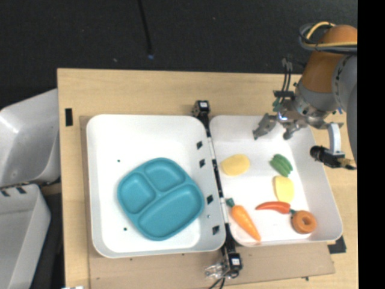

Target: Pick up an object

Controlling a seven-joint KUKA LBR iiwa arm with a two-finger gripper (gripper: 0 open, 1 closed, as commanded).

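A: Hovering where?
B: The gripper [276, 130] hangs at the right bin's [322, 176] upper edge, fingers spread, holding nothing.
A: Nearest object?
B: The green pepper [281, 164], right of centre, just below it

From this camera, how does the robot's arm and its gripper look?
The arm is grey with a rounded orange band above the wrist and thin dark cables along its side. The gripper is small, grey metal, ending in two dark prongs. A black fitting sticks out to its right.
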